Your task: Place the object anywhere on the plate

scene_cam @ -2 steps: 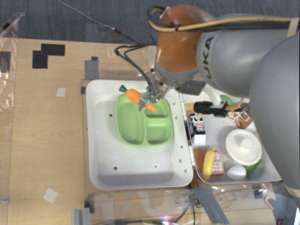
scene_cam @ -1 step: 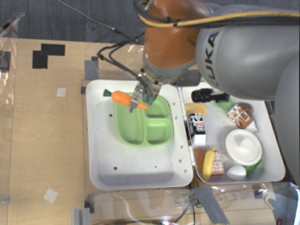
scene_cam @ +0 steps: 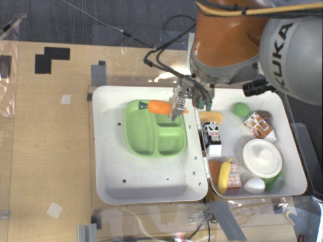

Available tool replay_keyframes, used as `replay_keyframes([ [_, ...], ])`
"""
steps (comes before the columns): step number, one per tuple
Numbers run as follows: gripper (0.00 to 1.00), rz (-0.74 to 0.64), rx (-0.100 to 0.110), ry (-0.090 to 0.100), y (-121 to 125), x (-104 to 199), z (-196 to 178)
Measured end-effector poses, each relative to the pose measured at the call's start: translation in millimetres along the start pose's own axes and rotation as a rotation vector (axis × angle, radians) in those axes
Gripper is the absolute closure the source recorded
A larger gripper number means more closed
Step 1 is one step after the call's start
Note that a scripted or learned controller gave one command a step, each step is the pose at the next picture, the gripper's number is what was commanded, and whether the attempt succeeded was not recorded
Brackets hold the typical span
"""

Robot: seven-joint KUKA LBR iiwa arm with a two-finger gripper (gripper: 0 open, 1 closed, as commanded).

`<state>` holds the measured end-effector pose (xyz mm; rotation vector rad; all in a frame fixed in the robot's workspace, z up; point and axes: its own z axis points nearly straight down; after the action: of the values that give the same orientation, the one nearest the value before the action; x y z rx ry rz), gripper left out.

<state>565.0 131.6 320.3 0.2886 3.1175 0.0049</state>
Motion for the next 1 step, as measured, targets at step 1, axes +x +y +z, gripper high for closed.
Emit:
replay_keyframes([
  [1, 1.00, 0.026, 0.003, 0.012, 72.5, -4.3, 74.6],
])
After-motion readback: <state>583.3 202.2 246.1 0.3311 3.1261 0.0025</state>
